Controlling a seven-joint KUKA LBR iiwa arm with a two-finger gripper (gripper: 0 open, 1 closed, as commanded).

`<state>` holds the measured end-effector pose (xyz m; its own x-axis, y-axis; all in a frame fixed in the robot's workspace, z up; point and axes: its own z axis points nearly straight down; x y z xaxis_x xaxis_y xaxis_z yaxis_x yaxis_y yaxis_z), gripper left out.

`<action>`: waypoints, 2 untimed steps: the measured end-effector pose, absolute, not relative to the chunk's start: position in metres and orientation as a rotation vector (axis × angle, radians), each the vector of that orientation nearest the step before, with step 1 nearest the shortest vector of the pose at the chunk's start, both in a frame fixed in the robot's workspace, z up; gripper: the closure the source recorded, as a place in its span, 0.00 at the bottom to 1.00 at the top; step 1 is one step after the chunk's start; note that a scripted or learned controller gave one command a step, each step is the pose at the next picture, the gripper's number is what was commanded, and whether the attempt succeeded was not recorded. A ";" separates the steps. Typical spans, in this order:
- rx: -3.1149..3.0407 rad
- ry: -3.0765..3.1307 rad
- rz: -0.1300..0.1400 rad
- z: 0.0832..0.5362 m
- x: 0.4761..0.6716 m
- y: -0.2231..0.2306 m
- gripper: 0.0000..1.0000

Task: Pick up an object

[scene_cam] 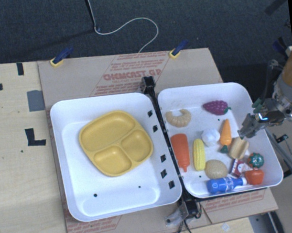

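Orange carrot (pixel 225 132) lies just beside the gripper (pixel 249 128) (at the right bin's (pixel 185 93) edge). Whether the gripper is open I cannot tell; it probably holds nothing, so it should descend squarely over one toy.

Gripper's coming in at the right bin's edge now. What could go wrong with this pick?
The gripper sits at the right bin's rim and could clip it descending. The toy carrot, bread roll and white piece lie packed together, so the fingers may nudge neighbours or grab two.
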<state>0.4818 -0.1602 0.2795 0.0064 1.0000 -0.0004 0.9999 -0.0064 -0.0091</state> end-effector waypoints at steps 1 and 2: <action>-2.214 -2.233 -0.006 0.347 0.485 -0.096 1.00; -2.228 -2.214 0.006 0.324 0.483 -0.170 1.00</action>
<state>0.4828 -0.1697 0.3238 0.0062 1.0000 -0.0023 1.0000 -0.0062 -0.0028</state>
